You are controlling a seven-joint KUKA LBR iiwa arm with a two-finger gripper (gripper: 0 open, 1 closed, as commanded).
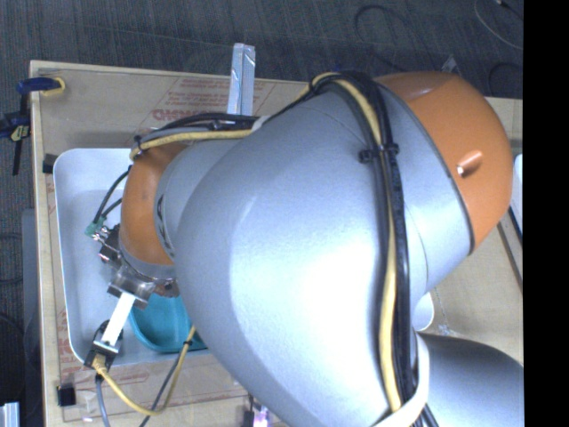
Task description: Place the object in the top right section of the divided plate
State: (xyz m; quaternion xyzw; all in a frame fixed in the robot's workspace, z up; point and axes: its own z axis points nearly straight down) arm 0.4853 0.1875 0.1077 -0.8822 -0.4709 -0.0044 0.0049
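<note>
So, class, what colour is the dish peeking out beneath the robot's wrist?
Turquoise blue dish, seen in the camera view, inside the white bin.

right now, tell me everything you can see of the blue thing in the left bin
The blue, glossy, plastic-looking thing shows as a rounded, curved-edged patch, possibly a dish or plate, though its full shape is hidden. It lies on the floor of the shallow white left bin, near the front wall. The big grey robot arm covers its right and upper parts, and a yellow cable crosses its lower edge.
</note>
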